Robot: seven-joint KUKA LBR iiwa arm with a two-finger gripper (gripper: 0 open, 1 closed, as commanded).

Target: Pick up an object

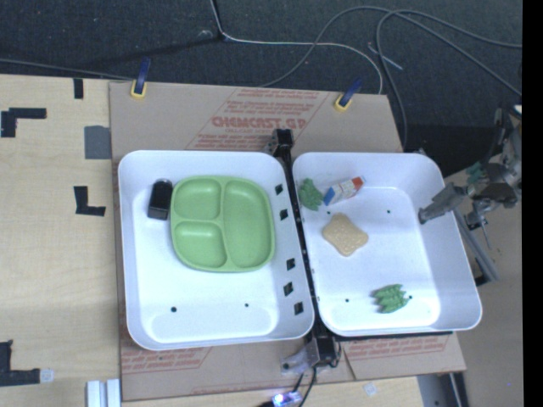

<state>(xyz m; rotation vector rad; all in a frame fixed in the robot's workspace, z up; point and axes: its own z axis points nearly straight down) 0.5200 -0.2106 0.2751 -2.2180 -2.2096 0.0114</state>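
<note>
The grey two-finger gripper [434, 206] hangs over the right bin's [424, 172] three-o'clock rim; how it stands I cannot tell, and nothing shows in it. Nearest, toward nine o'clock, lies the tan, rounded sponge-like pad [344, 234], mid-bin. Beyond it a small white tube with red and blue ends [342, 190] slants toward two o'clock. A small green toy [391, 297] sits toward seven.

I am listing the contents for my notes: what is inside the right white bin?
The right bin contains four things: a tan sponge-like piece, a small tube with a red end touching a green item, and another green item. Nothing visibly covers them.
</note>
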